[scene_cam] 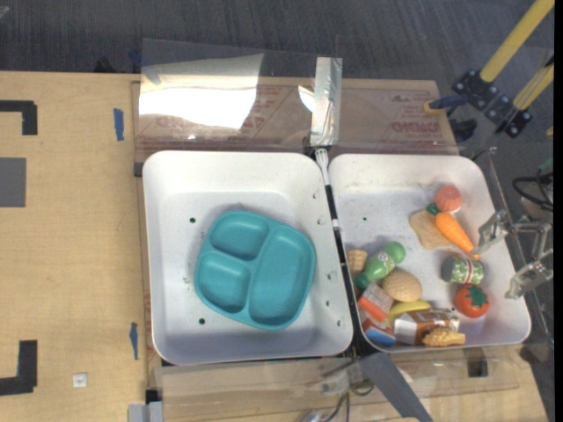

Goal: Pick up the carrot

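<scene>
I see the carrot (455, 229) at right of frame, long axis upper-left to lower-right; my gripper (500, 229) sits just right, its closure indiscernible.

Two shallow white bins are carried side by side on a pale wooden counter (62, 236). The left bin (167, 236) and the right bin (387, 183) are set edge to edge, meeting along a dark seam. Black angle marks (22, 117) and strips of blue tape (118, 123) are seen on the bare board to the left. Behind the bins, a clear sheet (202, 104), possibly plastic, is laid flat, with glare across it.
</scene>
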{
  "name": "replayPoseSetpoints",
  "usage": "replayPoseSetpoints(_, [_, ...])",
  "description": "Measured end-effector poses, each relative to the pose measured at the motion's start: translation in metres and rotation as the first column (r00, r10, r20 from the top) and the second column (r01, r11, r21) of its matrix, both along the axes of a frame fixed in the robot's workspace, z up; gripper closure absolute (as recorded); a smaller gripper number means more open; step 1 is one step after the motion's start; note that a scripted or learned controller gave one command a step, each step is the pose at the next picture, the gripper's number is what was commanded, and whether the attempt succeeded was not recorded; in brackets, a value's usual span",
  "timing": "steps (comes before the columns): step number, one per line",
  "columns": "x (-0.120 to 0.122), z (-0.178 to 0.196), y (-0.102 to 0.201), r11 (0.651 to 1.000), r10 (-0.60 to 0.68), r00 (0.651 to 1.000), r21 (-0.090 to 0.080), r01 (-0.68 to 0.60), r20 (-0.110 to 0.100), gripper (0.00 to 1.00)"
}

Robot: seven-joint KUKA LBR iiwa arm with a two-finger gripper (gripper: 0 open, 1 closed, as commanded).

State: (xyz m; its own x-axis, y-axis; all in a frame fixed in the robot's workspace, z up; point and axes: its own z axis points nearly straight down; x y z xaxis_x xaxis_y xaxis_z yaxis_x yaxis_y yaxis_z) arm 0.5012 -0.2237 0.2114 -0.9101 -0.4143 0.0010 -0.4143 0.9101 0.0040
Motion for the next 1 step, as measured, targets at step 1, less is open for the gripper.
replayPoseSetpoints(1, [0.0224, -0.0948, 0.0204, 0.998, 0.065, 0.997, -0.015, -0.064, 0.031, 0.0])
